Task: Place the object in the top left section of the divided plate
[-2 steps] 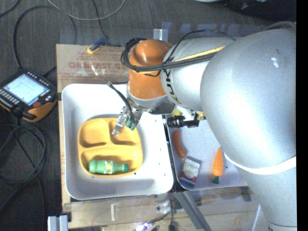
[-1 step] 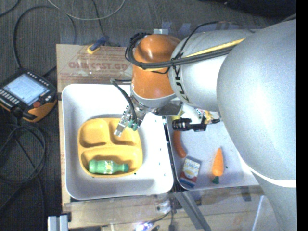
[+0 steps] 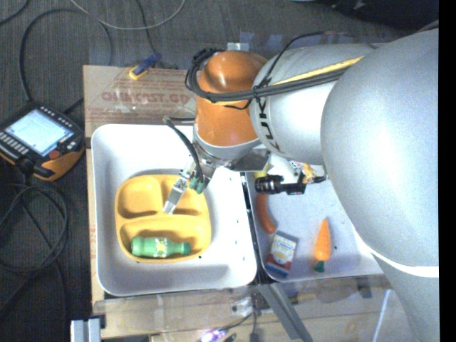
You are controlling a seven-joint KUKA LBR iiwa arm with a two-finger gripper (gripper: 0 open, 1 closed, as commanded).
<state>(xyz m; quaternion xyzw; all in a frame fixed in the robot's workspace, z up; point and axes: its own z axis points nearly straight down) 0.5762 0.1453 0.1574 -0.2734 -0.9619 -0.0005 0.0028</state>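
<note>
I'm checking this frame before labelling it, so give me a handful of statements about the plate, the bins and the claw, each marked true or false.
1. A green bottle lies in the bottom section of the yellow divided plate. True.
2. The divided plate sits in the right bin. False: it sits in the left bin.
3. The claw is above the plate's upper part. True.
4. The carrot lies on the plate. False: it lies in the right bin.
5. A small carton lies in the right bin, left of the carrot. True.
</note>
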